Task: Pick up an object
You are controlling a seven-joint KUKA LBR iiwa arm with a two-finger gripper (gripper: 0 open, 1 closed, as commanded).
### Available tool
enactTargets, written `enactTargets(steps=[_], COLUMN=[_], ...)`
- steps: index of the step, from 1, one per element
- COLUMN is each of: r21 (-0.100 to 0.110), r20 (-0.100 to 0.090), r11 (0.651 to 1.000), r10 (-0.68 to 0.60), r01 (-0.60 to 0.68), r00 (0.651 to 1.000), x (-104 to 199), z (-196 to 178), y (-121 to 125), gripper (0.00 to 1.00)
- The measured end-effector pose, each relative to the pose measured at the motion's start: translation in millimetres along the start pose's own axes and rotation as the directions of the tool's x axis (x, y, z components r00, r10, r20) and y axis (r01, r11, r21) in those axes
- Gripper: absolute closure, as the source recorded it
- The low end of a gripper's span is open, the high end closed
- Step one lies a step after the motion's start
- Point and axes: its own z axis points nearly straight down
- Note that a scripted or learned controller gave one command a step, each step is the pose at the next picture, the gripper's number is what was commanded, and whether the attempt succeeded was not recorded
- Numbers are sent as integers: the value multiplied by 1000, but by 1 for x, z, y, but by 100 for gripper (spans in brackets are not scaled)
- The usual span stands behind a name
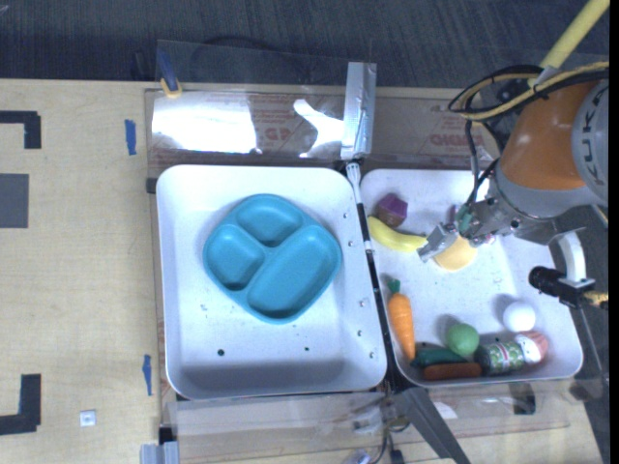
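The yellow lemon-like piece [455,253] sits in the upper middle of the right bin [484,184], directly beneath the gripper [456,232], which hangs over it; whether it is open or shut I cannot tell. A banana [395,237] lies just left, its long axis running left to right, with a purple piece [392,207] above it. Well apart toward the near wall lie a carrot [400,321], a green ball [462,337], a can [511,353] and a white egg [519,316]. The banana looks the likeliest obstruction.

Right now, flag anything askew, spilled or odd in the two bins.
Nothing spilled or damaged. The blue plate sits skewed in the left bin. A can lies on its side by the right bin's near wall, among toy food.
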Motion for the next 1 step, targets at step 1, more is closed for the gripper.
enactTargets(steps=[1], r21=[-3], r20=[1], r11=[1000], r10=[17], r01=[-17], r00=[1000], x=[-5], z=[62], y=[37], gripper=[0])
